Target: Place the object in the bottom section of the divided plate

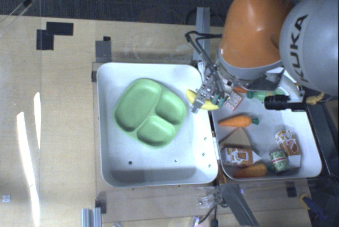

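While the claw (201, 99) sits over the left bin's (159, 175) right rim, I see the green divided plate (151, 112) to its left, near but not touching, all three sections bare. Claw looks closed on a yellow banana (197, 98); yellow shows either side of the fingers, above the bin floor and off the plate. Right of the claw, the second bin (312, 159) holds a carrot (237, 121), a small carton (241, 157), a can (278, 161) and other play food.

matt green plastic plate (150, 111), pale wood bench (63, 130).
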Controlling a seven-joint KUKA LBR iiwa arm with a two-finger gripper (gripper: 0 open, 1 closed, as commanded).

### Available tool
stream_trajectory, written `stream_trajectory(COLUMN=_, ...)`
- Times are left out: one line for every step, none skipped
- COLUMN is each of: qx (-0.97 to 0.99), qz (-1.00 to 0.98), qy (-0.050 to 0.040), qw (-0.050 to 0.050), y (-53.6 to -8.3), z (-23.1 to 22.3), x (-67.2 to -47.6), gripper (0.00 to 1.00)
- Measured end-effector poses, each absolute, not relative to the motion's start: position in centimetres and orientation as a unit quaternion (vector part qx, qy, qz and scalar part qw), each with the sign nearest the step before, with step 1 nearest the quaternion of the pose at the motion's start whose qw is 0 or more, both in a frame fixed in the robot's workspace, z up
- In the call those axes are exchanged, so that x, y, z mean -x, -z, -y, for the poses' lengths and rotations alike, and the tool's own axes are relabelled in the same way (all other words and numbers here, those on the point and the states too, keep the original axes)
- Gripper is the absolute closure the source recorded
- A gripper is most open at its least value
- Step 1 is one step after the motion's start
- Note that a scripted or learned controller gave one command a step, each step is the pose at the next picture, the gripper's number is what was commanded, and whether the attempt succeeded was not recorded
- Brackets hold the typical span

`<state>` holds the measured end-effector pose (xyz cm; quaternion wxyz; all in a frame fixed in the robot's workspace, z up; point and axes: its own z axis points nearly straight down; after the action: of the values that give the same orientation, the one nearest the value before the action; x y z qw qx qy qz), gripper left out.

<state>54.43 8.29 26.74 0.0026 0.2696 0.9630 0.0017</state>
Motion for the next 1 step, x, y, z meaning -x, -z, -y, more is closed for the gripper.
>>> stream_trajectory(qx=-0.226, qz=-0.974, qy=-0.0018, qw=0.003, y=-24.22, z=-10.92, x=-61.12, gripper=1.00)
